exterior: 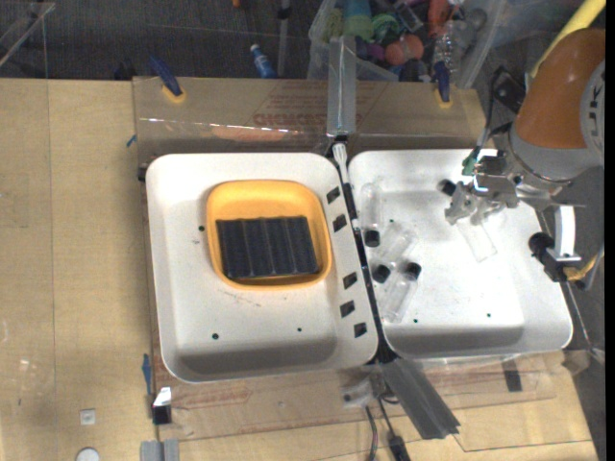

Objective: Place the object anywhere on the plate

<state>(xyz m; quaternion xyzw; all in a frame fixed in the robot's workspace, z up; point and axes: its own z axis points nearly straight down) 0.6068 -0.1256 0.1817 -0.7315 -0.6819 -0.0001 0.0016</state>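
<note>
A yellow plate (223, 203) sits in the left bin (173, 325), with a black ribbed slab (267, 248) lying flat on it. Several clear plastic pieces with black caps (394, 257) lie along the left side of the right bin (480, 320). Another clear piece (480, 243) rests nearer that bin's middle. My gripper (471, 203) hangs over the upper right part of the right bin, just above that clear piece and far from the plate. Whether it holds anything is hard to make out.
A ridge with black clips (348, 257) divides the two bins. The grey arm with its orange band (567, 65) comes in from the upper right. A crate of coloured toys (404, 12) stands behind the bench.
</note>
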